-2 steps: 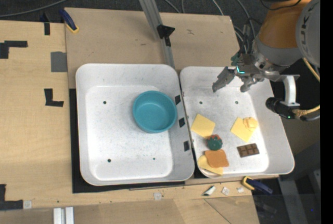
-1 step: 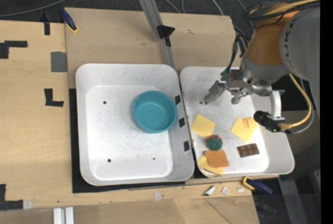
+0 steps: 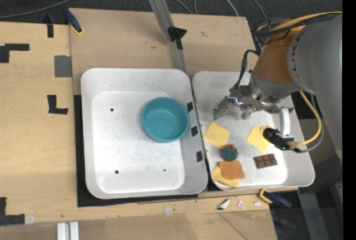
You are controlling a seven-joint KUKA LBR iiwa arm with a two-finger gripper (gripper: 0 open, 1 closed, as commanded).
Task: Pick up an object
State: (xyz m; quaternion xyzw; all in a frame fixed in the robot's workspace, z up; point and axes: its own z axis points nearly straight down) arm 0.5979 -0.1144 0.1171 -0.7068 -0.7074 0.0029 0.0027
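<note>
Over the right bin (image 3: 295,175), near its upper middle, I have the gripper (image 3: 233,108) hanging with its fingers spread apart and nothing between them. Any object will do for this task, and the candidates lie toward the bin's lower half: a yellow block (image 3: 217,134) just below the gripper, a second yellow block (image 3: 258,138) further right, a small green-and-brown piece (image 3: 229,152) under the first block, an orange square (image 3: 231,169) resting on a pale yellow disc (image 3: 221,179) at the lower edge, and a brown waffle-like piece (image 3: 265,161) toward the lower right corner. The left bin (image 3: 94,122) holds a blue bowl (image 3: 164,119) near its right side.

I judge the first yellow block the best target: it is nearest and lies apart from its neighbours, with bare floor on every side. To do this well I would centre the open fingers over it, turn the wrist so they close across two flat opposite faces and not corner to corner, then go straight down until the tips are beside its walls before closing. The block looks low and flat, so stopping too high would likely close on air. I would avoid the orange square, since its stacking on the disc makes a slip likely.
</note>
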